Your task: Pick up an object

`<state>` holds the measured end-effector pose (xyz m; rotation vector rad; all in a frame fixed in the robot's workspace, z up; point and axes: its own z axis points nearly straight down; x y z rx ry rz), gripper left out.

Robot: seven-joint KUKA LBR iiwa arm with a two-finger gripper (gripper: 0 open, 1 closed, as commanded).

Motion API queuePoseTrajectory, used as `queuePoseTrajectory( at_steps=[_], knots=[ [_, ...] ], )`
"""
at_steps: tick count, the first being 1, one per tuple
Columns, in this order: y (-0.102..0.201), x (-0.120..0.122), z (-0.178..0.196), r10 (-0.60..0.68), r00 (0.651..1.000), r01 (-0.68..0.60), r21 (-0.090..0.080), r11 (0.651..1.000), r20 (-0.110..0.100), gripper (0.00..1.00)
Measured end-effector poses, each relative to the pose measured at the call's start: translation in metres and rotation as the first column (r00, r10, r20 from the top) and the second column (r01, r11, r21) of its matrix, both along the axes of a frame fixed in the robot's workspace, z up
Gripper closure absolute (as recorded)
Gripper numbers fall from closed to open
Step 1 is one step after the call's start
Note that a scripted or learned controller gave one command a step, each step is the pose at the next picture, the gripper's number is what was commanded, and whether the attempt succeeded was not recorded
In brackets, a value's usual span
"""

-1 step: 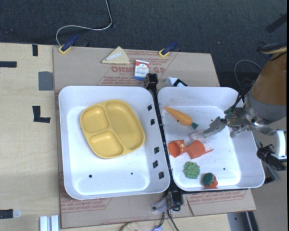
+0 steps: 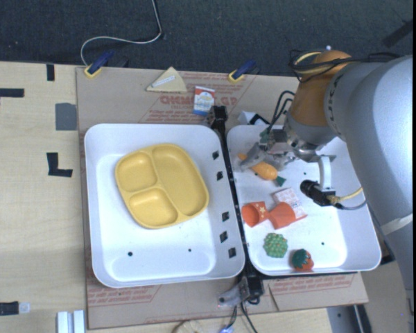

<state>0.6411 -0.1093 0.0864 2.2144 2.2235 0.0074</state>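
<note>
1. We've got the gripper (image 2: pixel 267 155) low in the right bin's (image 2: pixel 357 252) upper left part; we honestly can't tell how it's set.
2. An orange carrot-like piece (image 2: pixel 265 171) lies just beside its tip, maybe touching.
3. Further down sit red-orange toys (image 2: pixel 270 214), a green bumpy one (image 2: pixel 275 244) and a strawberry (image 2: pixel 301 259).
4. The left bin (image 2: pixel 104 241) holds a yellow divided plate (image 2: pixel 161 184).
5. Both bins rest on cardboard (image 2: pixel 125 89) atop a light wood bench (image 2: pixel 28 207), with dark carpet (image 2: pixel 55 12) behind.

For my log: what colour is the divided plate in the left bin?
Yellow, per the camera view: divided plate.
</note>
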Motion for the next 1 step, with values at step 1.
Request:
queuePoseTrajectory(
  at_steps=[1],
  knots=[
    [-0.0015, -0.0006, 0.0098, 0.0, 1.0, 0.0, -0.003, 1.0, -0.002, 1.0]
  ],
)
